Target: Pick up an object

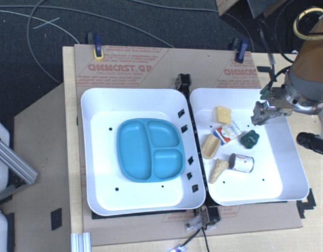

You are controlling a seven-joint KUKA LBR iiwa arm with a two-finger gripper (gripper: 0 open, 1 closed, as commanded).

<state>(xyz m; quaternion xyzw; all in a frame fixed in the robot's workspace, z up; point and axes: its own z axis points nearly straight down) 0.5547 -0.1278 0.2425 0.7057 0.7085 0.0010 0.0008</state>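
Observation:
My gripper (257,117) hangs over the right bin (279,185), near its upper right part, with nothing visibly in it. Just below and left of it lies a small dark green object (250,138). A red, white and blue packet (226,133) lies left of that. A yellow block (223,114) sits higher up, left of the gripper. Lower in the bin are a tan roll (210,146), a pale ridged piece (219,170) and a white can on its side (243,163).
The left bin (96,140) holds a blue divided plate (150,149). A row of black clips runs along the wall between the bins (188,140). The arm's grey and orange body (308,72) enters from the right. Cables lie on the dark floor behind the bench.

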